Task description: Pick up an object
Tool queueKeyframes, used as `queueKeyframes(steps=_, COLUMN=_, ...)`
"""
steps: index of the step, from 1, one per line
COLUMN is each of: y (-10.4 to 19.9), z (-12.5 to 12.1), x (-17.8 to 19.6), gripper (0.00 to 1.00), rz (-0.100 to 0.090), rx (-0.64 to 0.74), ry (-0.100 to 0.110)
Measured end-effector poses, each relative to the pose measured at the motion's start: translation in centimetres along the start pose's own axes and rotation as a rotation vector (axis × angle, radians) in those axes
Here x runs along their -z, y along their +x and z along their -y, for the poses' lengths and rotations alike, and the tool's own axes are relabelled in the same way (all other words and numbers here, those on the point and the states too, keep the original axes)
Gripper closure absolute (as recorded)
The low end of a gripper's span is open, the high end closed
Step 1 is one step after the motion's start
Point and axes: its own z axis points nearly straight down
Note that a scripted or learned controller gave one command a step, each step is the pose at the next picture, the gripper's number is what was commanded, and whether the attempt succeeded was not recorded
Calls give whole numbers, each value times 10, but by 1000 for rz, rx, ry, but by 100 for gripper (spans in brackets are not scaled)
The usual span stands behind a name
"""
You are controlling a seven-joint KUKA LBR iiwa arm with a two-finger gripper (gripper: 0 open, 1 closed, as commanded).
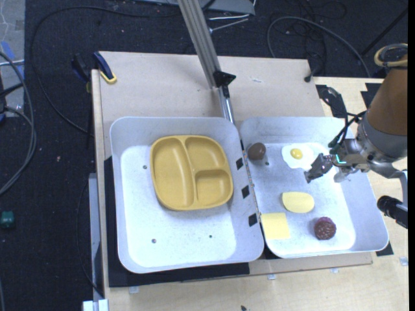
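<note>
The dark two-finger gripper [320,168] hangs beside the flat white-and-yellow fried egg [299,154] in the right shallow white bin [369,232] — fingers slightly spread, gripping nothing — poised to pick.

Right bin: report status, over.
Gripper low over right bin, beside fried egg. Nothing seen held. Five food items loose; none blocking.

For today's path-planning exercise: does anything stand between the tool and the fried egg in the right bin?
Nothing visible does. The tool hangs just right of the fried egg. The brown ball sits on the egg's far left side, and the pale yellow piece lies nearer the camera.
</note>
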Motion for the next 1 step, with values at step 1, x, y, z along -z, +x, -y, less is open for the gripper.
queueKeyframes(steps=1, y=0, z=-1, x=1, gripper=0, rz=0, rx=0, ry=-2)
